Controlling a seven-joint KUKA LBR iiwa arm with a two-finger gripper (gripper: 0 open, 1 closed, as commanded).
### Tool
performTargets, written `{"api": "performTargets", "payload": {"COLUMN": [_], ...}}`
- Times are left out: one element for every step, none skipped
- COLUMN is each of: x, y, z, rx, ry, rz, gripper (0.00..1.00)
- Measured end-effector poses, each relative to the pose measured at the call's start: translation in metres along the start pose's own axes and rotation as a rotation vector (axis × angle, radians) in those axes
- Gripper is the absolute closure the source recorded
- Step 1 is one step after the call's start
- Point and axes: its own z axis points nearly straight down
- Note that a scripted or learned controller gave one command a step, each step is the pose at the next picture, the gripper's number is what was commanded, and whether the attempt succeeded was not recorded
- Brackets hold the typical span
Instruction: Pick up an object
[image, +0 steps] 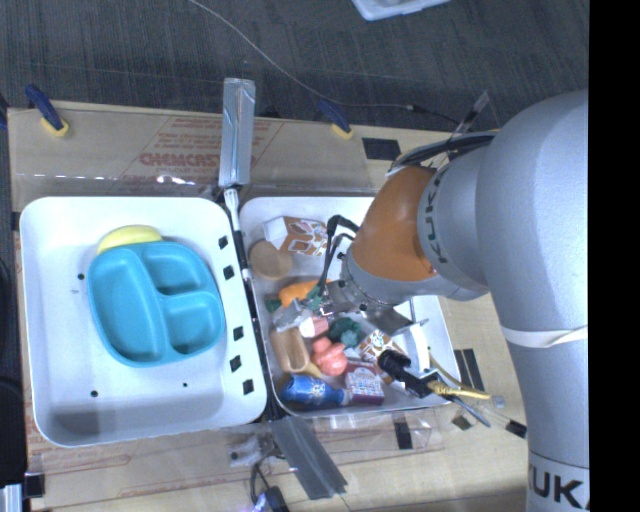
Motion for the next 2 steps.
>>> {"api": "performTargets", "payload": {"x": [0.001,0.059], "y": [0.000,0.063], "z": [-0.008,-0.099], "rx": [0.004,0.003], "ry": [0.001,0.001], "rz": [-0.006,0.197], "gripper": [1.00,1.00]}}
